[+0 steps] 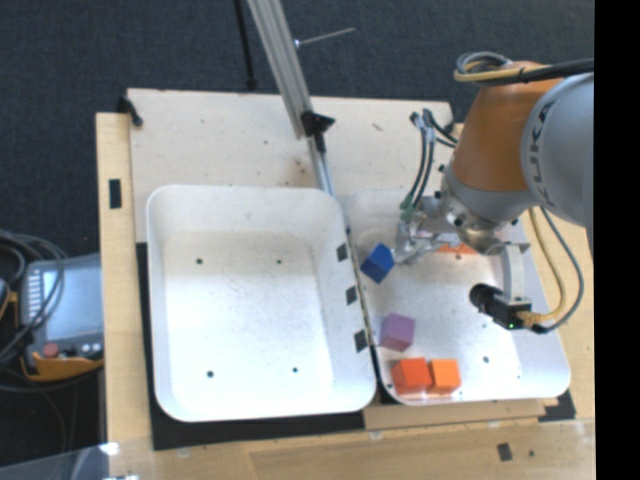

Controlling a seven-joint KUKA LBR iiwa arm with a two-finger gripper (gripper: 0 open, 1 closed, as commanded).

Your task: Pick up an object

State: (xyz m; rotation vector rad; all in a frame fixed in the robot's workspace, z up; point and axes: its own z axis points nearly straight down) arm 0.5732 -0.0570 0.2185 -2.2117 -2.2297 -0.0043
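Two orange blocks sit side by side at the near edge of the right bin [545,363] — a red-orange block [410,374] touching a lighter orange block [445,374]. Just beyond them, nearer the divider between the bins, lies a purple block [398,331]. Farther still, close against the left wall of that bin, a blue block [378,264] rests tilted. The left bin [165,218] lies beside it on the worktop [210,138].

The arm's gripper [425,240] is low over the far part of the right bin, just right of the blue block, with a small orange piece [458,252] showing beneath the wrist. Whether it is spread or pressed together I cannot tell; the wrist body hides the tips, and nothing is visibly pinched.

Judging from this layout, the blue block seems the likeliest target, and it is an awkward one. It lies near the bin wall, so one side of the gripper may land on the wall or the rim rather than beside the block. Its tilt means a closing grip could catch a corner and squirt it away instead of seating on flat faces. A descent slightly to the right would close on air — or nudge the block harder against the wall. The hanging cables [545,313] might also drag over the orange piece.
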